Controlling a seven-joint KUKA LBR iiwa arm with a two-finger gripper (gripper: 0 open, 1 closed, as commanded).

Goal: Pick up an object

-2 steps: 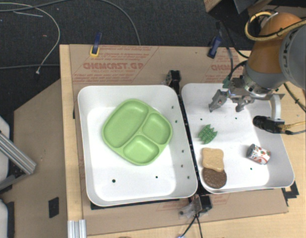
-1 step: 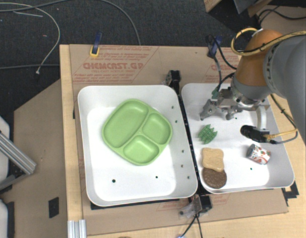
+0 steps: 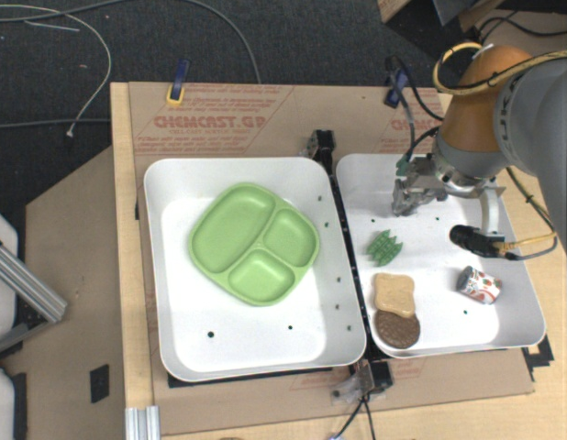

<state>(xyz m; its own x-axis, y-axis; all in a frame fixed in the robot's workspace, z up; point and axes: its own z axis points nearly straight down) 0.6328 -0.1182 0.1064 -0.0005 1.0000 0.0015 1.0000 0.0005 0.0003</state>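
while i hang over the upper part of the right bin (image 3: pixel 527 324), my gripper (image 3: pixel 407 200) points down at bare white floor, and from this slanted view above i cannot tell how it is set; nothing shows in it, so i count myself as carrying nothing.

the nearest thing to take is the small green toy (image 3: pixel 385 246). it lies below me in the view, toward the front of the bin and a touch to the left, near but not under me. it looks knobbly, with its longer side running on a slant from lower left to upper right, so i judge i would want to close across its narrow side.

further front, close to the bin's front edge, sits a tan slice of bread (image 3: pixel 394 291), touching a brown round cookie (image 3: pixel 396 328) just in front of it. both are flat and low, and i judge them harder to get under. off to the right is a small white can (image 3: pixel 479 285) with red marks, lying tilted, well apart from me and on the far side of my own dark wrist fittings and cable.

the left bin (image 3: pixel 173 181) holds a green divided plate (image 3: pixel 254 243), across the wall between the bins, a longer reach.

so the move turns on a short shift toward the front, then straight down on the green toy.
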